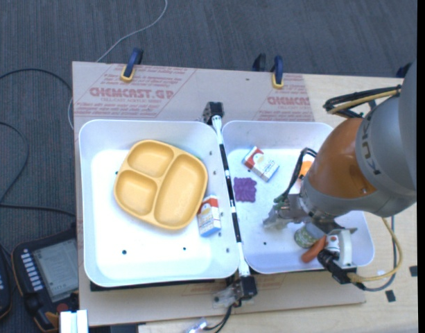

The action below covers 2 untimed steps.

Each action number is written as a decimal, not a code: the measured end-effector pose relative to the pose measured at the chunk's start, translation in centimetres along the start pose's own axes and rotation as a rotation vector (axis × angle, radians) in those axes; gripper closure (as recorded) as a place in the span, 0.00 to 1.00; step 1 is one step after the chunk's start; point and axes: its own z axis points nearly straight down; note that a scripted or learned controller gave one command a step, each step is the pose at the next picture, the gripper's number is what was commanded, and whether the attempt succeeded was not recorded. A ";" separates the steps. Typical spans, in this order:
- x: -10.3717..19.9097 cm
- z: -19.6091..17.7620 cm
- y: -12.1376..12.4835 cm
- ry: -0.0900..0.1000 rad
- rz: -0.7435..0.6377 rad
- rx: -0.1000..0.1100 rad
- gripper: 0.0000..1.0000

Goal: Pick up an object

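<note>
We see the arm [368,161] reaching in over the right bin [281,127], its gripper [278,214] low above the bin floor near the middle. The fingers look slightly parted with nothing between them — though from this angle they are small and partly shaded, so we cannot be sure. Just left of the gripper lies a purple object [244,189]; a small red-and-white carton [261,163] sits farther back. A round greenish item [306,238] and an orange carrot-like piece [314,251] lie near the front, beneath the wrist. In the left bin [101,255] rests a yellow divided plate [161,183], with a small box [209,216] just beside its right edge.
</note>
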 end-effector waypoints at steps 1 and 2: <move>0.0 0.1 -0.1 0.000 0.000 0.002 0.00; 0.0 -0.6 0.0 0.001 -0.001 0.007 1.00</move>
